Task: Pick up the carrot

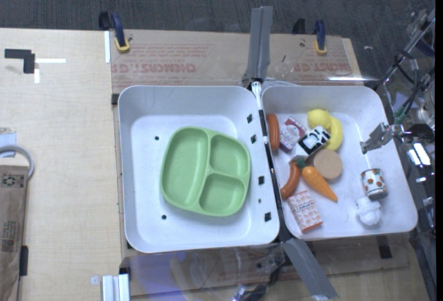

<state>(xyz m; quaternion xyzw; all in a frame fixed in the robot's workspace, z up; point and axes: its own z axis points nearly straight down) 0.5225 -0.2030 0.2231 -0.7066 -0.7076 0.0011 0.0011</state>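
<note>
Gripper (377, 135): at the right wall of the right bin (346, 229), above the bin floor, with nothing seen in it. I cannot tell whether it is released or clenched (too small and grey against the rim).

Nearest things: can (374, 183) just below it, and a white lump (368, 213) lower still. Both are well apart from the target.

Carrot (320, 183): mid right bin, lying flat, leftward and down from my gripper. A tan disc (329, 165) touches or overlaps its upper side. An orange pepper (291, 182) lies just beside it on the left, the two meeting near their upper ends. A packet (304, 211) sits near, below.

Axis: the long axis runs diagonally from upper left to lower right. The thick end is upper left, by the pepper's stem. The tip points lower right, toward the bin's near right corner.

Step in hand, as I judge it: the approach, with no contact yet.

Plan:
- Travel left across the bin and clear the can.
- Turn the wrist so the closing line crosses the carrot's axis.
- Descend on the lower half, toward the tip, where the floor is bare on both sides (the thick end is crowded by disc and pepper).
- Go low enough to grip below the widest part, as the taper may squeeze it out.

Risk: taking the pepper by mistake, since its colour is similar.

Left bin (138, 154) with green plate (205, 171): not involved.
</note>
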